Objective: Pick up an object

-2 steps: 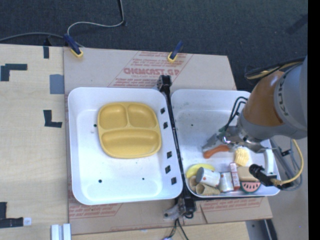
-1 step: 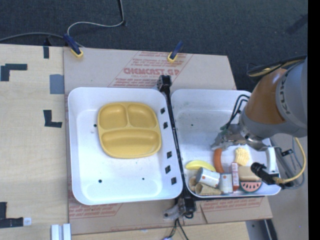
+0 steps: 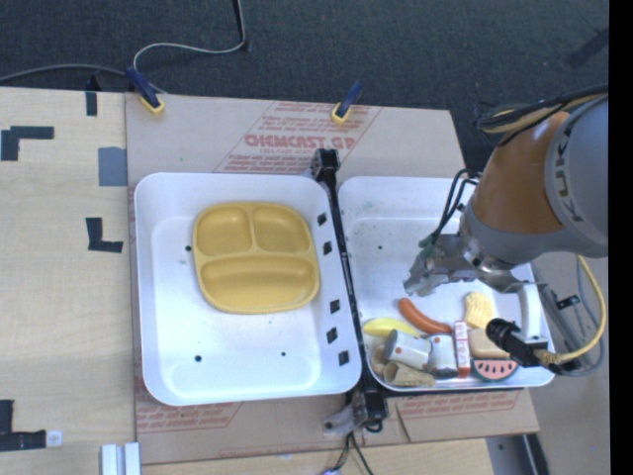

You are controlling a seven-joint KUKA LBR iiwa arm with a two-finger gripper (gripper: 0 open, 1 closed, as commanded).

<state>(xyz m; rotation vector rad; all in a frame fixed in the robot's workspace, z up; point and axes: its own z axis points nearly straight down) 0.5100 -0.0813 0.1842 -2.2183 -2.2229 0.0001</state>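
A: How far along is the pick?

B: Not far, by my reading. The tool [image 3: 427, 277] hangs low over the right bin [image 3: 381, 228], above the bare white floor just up from the pile of toys. Nothing shows between its fingers, so I judge that no object has been lifted yet.

A: Are the fingers spread or pressed together?

B: I cannot tell; they are small and dark against the wrist, and the gap is not clear.

A: Where are the things it could take?

B: All crowded along the near edge of the right bin. The hot dog [image 3: 425, 317] lies closest, just below the tool. Beside it are a banana [image 3: 384, 327], a corn cob [image 3: 479, 310], a melon slice [image 3: 495, 369] and a grey cup [image 3: 407, 347], with a few more pieces jumbled in that I cannot name.

A: Counts?

B: Two bins on the table [image 3: 59, 265]. One yellow tray [image 3: 256, 256], with three compartments, lying in the left bin [image 3: 163, 364]. One each of the five toys named; the rest are too tangled to count surely.

A: What is left?

B: Everything: descend on one toy, close and lift.
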